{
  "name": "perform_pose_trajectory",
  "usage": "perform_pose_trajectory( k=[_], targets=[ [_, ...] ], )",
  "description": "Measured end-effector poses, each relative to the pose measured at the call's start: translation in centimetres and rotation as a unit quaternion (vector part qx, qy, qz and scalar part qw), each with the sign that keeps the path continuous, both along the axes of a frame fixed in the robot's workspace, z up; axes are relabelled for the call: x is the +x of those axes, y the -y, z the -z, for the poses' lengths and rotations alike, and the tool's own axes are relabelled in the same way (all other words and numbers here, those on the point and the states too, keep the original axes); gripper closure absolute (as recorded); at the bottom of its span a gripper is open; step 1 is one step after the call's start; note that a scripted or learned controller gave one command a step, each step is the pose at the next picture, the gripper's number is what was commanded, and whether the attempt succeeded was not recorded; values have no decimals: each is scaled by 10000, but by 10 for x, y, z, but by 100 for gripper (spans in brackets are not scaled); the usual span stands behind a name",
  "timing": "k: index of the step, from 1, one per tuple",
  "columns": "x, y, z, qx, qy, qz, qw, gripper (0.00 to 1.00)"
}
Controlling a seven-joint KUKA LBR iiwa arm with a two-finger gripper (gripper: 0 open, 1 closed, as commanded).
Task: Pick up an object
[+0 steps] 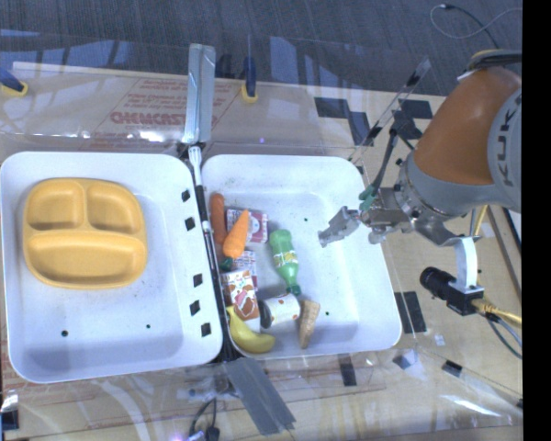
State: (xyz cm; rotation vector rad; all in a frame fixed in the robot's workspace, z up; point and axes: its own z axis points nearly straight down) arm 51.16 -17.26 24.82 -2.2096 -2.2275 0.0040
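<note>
Reach is what you should watch first: your gripper [335, 231] hangs over the bare right half of the right bin [367, 315], and everything worth picking lies to its left in the camera view, crowded against the wall that bin shares with the left bin [92, 356]. Nearest to the tool is the green bottle [284, 258], lying on its side with its long axis running roughly up and down the view, cap end toward the bin's near side, so a grasp across its narrow width looks the most natural. Whether the tool's tips are spread or pressed together you cannot tell from here, since they read as one pale grey shape against the white floor, and nothing shows between them. Beyond the bottle sit a carrot [235, 234] beside a reddish sausage [218, 212], a printed packet [241, 290], a small can [280, 310], a banana [249, 336] and a cone-shaped piece [309, 322], several of them touching. The bottle has open floor on its right side but the packet and can close on its left and lower end, so approach from the right, you would judge. The left bin holds a yellow divided tray [84, 232], well apart. The bin floor is smooth and looks slick, so round items may roll if nudged.
</note>
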Motion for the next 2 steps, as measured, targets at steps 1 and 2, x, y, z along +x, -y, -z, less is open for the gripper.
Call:
perform_pose_trajectory(
  k=[1, 2],
  targets=[
    [-3, -42, 124, 3, -7, -340, 9994, 0],
    [6, -16, 157, 7, -4, -410, 9992, 0]
  ],
)
